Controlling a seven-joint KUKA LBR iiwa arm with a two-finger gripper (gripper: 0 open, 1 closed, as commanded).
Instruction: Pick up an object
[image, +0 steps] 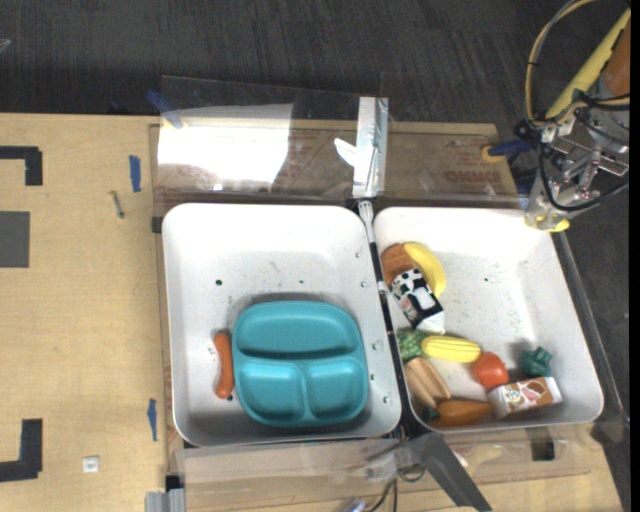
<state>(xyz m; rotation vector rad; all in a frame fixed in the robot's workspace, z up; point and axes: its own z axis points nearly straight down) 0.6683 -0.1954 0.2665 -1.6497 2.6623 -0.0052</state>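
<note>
right bin: near edge held a small carton and a carrot; just behind them a tomato, a corn cob and a green piece. farther back, a black-and-white toy cow beside a banana. left bin: teal divided tray, orange sausage touching its left side. gripper hovered past the far right corner of the right bin, well apart from the objects; jaw state could not be told.
</note>
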